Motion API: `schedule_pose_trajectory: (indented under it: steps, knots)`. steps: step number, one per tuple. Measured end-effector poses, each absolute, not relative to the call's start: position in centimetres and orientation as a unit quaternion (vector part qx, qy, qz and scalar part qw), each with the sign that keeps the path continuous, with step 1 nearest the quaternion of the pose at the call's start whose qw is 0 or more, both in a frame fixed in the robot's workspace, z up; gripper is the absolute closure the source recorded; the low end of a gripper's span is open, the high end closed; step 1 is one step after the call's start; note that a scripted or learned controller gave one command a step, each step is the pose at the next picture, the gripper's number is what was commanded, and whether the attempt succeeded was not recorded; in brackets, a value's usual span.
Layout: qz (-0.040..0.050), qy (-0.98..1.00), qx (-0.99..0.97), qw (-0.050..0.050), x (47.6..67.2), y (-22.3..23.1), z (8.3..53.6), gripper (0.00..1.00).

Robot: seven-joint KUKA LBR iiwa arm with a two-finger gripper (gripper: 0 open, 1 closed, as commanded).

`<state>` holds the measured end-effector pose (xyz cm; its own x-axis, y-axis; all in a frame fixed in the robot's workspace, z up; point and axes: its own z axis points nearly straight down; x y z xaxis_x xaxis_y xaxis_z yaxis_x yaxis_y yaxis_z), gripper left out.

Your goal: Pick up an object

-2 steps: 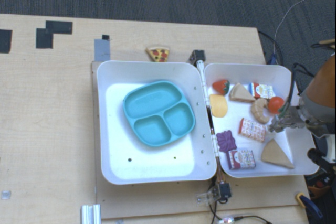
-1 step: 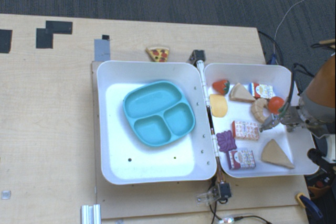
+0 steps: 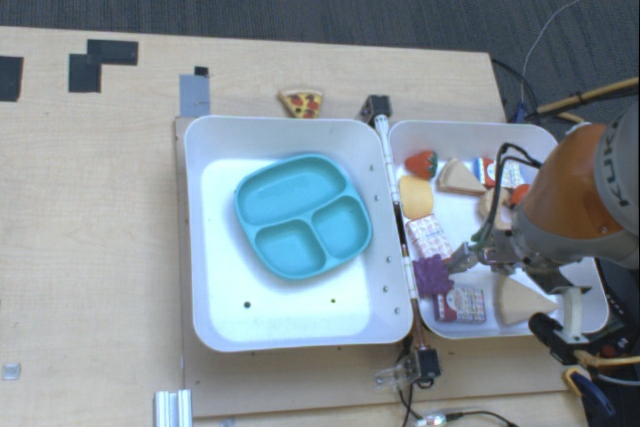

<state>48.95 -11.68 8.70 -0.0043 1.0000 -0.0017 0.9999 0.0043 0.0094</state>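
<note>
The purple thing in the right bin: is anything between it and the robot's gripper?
Nothing visible stands between them. The gripper sits low in the right bin, just right of the purple object. A pink-patterned packet and a small carton crowd close beside the purple object, though, and could get bumped.

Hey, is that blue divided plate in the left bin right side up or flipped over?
Right side up. The blue divided plate lies flat in the left bin with its three compartments facing up, and nothing shows in them.
</note>
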Motion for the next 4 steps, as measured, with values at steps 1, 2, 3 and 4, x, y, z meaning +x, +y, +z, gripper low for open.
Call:
schedule_pose_trajectory:
  steps: [1,2,3,4]
  knots:
    - [0.0042,0.709,0.705,0.007,49.2,-11.8,9.9,1.00]
    - [0.0011,0.708,0.706,0.005,48.9,-20.9,8.8,1.00]
    - [0.0020,0.709,0.705,0.001,53.7,-13.2,16.4,1.00]
    - [0.0018,0.709,0.705,0.004,56.9,-18.6,9.5,1.00]
